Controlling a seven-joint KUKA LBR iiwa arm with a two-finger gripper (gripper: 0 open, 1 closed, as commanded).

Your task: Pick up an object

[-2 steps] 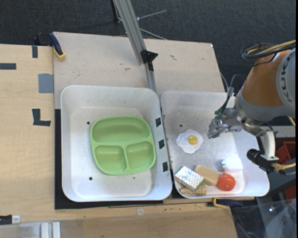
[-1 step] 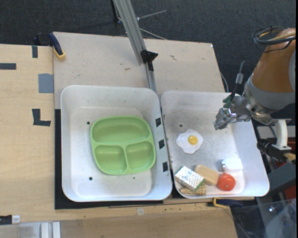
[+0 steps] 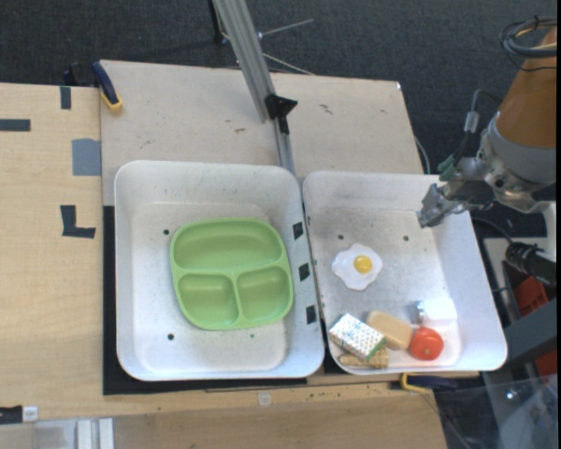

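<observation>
The right bin [image 3: 467,251] holds a fried egg [image 3: 357,267] near its middle. Along its front edge lie a green-and-white wrapped packet [image 3: 356,336], a tan block [image 3: 390,329] and a red tomato [image 3: 427,344]. A small silvery piece [image 3: 418,311] lies just behind the tomato. My gripper [image 3: 432,209] hangs over the bin's back right part, above and to the right of the egg, well apart from all the objects. Nothing shows between its dark fingers.
The left bin [image 3: 131,251] contains a green three-compartment plate [image 3: 231,272]. A grey metal pole [image 3: 252,54] slants in from the top, ending between the bins. A blue and yellow clamp [image 3: 107,86] sits at the bench's back left.
</observation>
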